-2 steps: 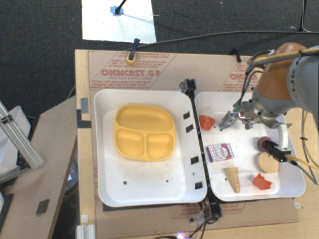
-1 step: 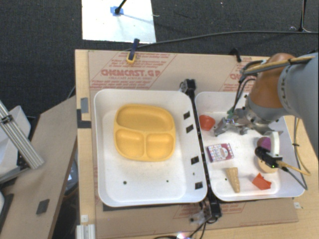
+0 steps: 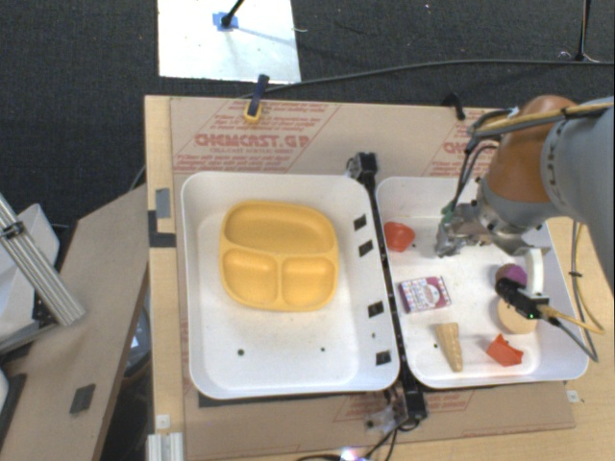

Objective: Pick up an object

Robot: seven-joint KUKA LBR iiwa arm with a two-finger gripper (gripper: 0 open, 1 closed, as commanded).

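The right bin point(image 3: 480, 377) holds several small things. A red-orange piece point(image 3: 399, 234) lies near its left wall. A pink and purple packet point(image 3: 424, 294) sits in the middle, with a tan ice-cream cone point(image 3: 448, 344) just below it. A red piece point(image 3: 504, 351) lies at the lower right, and a purple thing point(image 3: 511, 275) and a tan round thing point(image 3: 515, 321) lie close above it. My gripper point(image 3: 448, 241) hangs low over the upper middle of this bin, right of the red-orange piece and above the packet. Nothing shows in its grasp.
In the left bin point(image 3: 207, 353) sits a yellow divided plate point(image 3: 280, 254). A black clip strip point(image 3: 375, 257) runs down the seam between the bins. The grey arm point(image 3: 567, 161) reaches in from the right over the right bin's upper corner.
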